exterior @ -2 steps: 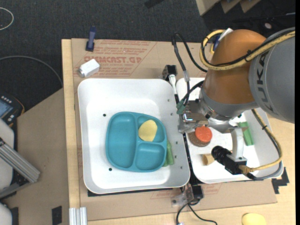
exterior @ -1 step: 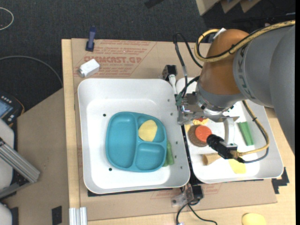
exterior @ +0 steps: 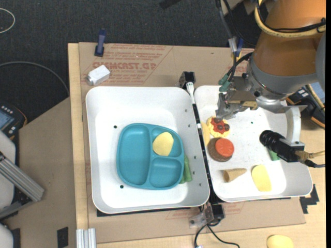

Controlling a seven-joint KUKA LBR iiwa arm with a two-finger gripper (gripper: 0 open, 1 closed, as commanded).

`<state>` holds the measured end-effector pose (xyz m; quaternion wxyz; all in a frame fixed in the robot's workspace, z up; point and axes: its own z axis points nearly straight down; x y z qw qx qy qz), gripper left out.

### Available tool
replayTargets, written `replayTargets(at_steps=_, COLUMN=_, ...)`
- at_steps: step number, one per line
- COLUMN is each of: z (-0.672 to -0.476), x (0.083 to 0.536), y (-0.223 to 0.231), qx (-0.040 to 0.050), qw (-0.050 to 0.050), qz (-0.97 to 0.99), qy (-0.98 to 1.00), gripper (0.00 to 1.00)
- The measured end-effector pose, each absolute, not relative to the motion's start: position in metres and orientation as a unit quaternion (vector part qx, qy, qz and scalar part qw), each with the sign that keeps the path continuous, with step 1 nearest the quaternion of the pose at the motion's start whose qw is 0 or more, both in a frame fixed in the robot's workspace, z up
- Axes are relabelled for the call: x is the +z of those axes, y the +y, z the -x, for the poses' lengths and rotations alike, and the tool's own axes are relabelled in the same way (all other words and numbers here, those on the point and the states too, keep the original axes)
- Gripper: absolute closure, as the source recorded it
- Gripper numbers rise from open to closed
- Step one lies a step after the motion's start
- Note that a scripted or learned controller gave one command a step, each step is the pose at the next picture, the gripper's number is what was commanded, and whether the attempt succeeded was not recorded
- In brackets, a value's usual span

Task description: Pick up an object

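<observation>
- Gripper (exterior: 223, 113) hung just behind the orange-topped disc (exterior: 221, 150), right over a small red-and-yellow piece (exterior: 218, 127). Likely target.
- Released or clenched: couldn't tell from this angle. Nothing was visibly gripped.
- Target sat in the right bin (exterior: 289, 192), just beyond the disc on its far side, touching it or nearly so. Hard to say which.
- To do it well: come straight down and centre on the red part. Keep the closing line off the disc so it doesn't get nudged or caught. The bin wall on the disc's left was close too, so watch clearance there.
- The piece looked small, lumpy and low, probably smooth plastic. I'd go deep, near the bin floor, or it may slip out.
- Disc: round, brown base, orange cap, matte.
- Tan wedge (exterior: 234, 175) just in front of the disc, pointed, looked dull-surfaced.
- Yellow block (exterior: 261, 178) in front and to the right of the disc, rounded and soft-edged.
- Well to the disc's left, in the left bin (exterior: 103, 138): teal divided plate (exterior: 135, 159), glossy, with a pale yellow oval (exterior: 163, 144) in one compartment.
- Thin green strip (exterior: 186, 170) lay at the plate edge nearest the disc.
</observation>
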<state>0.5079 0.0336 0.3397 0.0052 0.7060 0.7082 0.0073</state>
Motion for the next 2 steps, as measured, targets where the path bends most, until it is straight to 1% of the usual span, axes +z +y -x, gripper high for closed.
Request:
replayTargets(at_steps=1, z=-0.508, x=0.341, y=0.034, qx=0.0009, qw=0.001, qz=-0.707, qy=0.708, gripper=1.00)
replayTargets(at_steps=2, z=-0.508, x=0.351, y=0.034, qx=0.0013, qw=0.003, qz=-0.706, qy=0.708, gripper=1.00)
